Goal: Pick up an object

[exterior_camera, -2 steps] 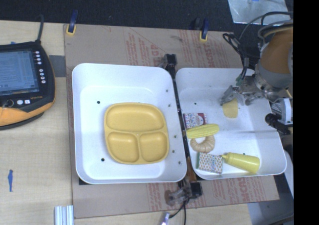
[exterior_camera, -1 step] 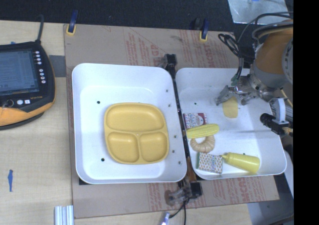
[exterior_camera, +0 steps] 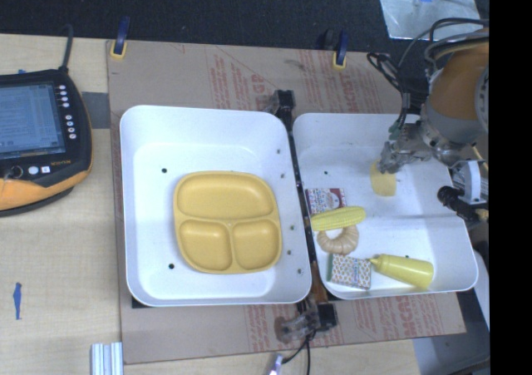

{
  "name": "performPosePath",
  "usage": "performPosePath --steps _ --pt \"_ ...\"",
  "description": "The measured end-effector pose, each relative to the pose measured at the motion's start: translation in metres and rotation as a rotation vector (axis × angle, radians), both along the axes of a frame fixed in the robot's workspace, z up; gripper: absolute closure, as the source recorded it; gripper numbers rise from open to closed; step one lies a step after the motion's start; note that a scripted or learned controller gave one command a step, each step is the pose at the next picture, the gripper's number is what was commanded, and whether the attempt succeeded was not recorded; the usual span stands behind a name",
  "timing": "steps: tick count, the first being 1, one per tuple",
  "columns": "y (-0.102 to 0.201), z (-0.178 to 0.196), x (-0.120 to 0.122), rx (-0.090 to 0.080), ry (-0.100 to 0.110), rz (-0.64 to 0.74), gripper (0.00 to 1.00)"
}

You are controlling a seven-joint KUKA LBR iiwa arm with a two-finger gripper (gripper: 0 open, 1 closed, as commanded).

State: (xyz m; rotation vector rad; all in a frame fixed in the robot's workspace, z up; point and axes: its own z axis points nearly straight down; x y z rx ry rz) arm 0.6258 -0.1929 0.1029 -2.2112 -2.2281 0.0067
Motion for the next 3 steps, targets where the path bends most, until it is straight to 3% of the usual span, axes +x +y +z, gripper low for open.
performPosePath --steps 1,2,3 --pt "0.000 0.000 0.000 0.000 0.000 0.000 0.00" --pt "-0.019 -0.011 -0.003 0.001 -0.001 -0.005 0.00" --pt "0.030 -0.011 -0.008 0.000 0.000 0.000 0.00"
